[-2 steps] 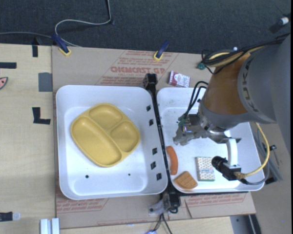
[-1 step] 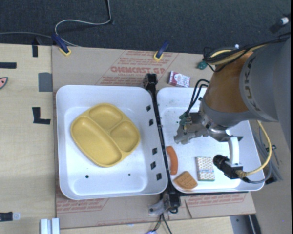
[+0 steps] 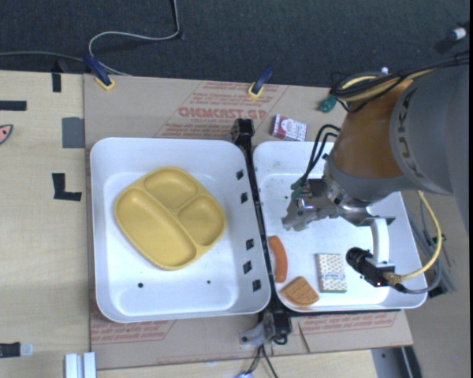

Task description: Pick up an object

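My gripper (image 3: 298, 215) hangs over the right bin (image 3: 394, 302), grip state unreadable, seemingly empty; hot dog (image 3: 277, 257), cracker (image 3: 300, 292) and box (image 3: 330, 272) lie unpicked.

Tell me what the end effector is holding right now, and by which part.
Cannot be told. The end effector hangs over the right bin; nothing shows between its tips. The hot dog, waffle and small box lie apart from it.
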`<action>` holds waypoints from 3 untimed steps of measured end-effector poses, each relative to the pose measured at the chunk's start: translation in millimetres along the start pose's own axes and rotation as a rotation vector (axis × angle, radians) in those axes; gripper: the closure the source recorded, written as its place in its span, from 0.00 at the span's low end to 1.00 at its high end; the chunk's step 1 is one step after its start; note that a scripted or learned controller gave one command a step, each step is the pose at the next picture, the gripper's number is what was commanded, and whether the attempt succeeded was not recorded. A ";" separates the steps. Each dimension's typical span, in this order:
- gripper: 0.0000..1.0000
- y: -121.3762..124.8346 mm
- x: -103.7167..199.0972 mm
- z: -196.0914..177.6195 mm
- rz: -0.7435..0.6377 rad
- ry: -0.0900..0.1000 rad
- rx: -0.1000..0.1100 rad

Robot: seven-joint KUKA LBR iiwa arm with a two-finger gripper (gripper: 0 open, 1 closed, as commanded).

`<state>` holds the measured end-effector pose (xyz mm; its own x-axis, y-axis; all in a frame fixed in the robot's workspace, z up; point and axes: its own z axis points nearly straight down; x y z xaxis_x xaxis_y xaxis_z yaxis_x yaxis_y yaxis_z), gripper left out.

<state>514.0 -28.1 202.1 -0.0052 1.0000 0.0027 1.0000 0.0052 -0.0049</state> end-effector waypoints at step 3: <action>0.00 55.8 -29.6 17.7 0.004 -0.004 -0.004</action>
<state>569.9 -57.3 184.0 -0.0009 1.0000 -0.0012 1.0000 0.0009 -0.0010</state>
